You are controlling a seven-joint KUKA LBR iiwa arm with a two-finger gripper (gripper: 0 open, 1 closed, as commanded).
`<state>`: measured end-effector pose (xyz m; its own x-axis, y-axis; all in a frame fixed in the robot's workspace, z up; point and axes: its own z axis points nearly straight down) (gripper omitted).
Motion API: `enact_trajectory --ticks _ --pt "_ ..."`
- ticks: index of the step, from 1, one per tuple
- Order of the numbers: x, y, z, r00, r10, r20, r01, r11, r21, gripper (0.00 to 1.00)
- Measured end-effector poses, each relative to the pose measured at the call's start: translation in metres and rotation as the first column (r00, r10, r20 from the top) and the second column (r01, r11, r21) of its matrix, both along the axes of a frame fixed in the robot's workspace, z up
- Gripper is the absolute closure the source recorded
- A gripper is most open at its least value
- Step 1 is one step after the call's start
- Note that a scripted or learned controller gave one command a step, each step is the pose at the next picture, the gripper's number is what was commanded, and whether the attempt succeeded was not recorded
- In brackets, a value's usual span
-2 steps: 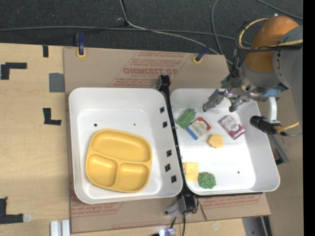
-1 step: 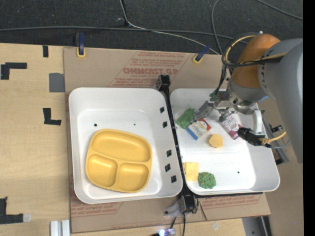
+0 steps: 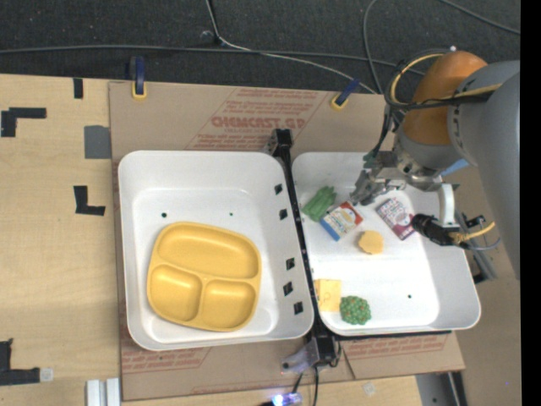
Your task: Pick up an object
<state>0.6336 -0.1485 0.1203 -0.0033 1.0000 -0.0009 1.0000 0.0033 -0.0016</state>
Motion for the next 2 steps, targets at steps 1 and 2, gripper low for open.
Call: enact_trajectory --ticks 1,2 --pt "-0.009 -0.001 0.053 1.000 -0.003 0.005 0.003 1.000 0.000 1.00" --pt "-0.004 -0.001 0.096 1.000 -0.002 0.005 0.002 1.000 0.000 1.00"
